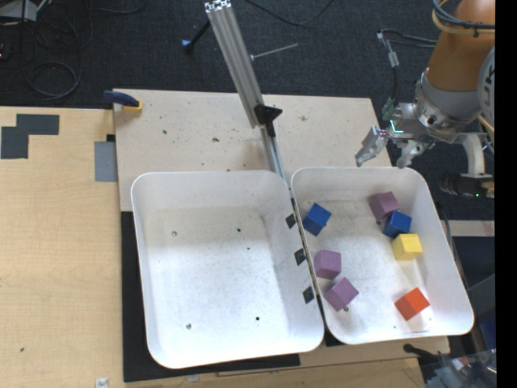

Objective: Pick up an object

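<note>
Gripper [386, 146]: above right bin's far rim, fingers spread, gripping nothing.
Right bin [452, 297]: three purple cubes, two blue, one yellow cube [406, 246], one orange cube [412, 303].
Left bin [153, 297]: just specks.

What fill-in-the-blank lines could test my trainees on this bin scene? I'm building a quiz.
1. All the blocks lie in the ___ bin.
2. The number of purple blocks is ___.
3. The yellow block touches a ___ block.
4. The pincer hovers near that bin's ___ rim.

Missing words: right; three; blue; far
</note>
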You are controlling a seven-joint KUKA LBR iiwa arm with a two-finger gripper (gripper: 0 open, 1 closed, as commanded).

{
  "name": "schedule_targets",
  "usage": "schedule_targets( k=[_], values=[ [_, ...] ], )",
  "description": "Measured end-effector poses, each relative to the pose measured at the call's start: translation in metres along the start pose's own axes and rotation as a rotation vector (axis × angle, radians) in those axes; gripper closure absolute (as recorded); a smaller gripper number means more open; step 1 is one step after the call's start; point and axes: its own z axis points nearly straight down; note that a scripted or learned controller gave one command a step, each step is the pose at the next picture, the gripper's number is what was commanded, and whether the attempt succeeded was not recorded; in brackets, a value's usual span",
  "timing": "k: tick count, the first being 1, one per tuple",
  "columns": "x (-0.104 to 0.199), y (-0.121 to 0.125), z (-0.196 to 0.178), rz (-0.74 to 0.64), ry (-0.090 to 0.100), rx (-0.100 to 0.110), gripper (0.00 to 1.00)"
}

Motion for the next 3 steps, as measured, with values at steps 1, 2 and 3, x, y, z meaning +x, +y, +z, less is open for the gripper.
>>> schedule_targets(
  k=[1, 2, 3],
  values=[
    [0.0, 0.001, -0.003, -0.003, -0.002, -0.004, 0.0],
    [-0.002, -0.002, 0.041, 0.002, -0.001, 0.0, 0.0],
    [-0.003, -0.005, 0.106, 0.004, 0.0, 0.002, 0.0]
  ],
)
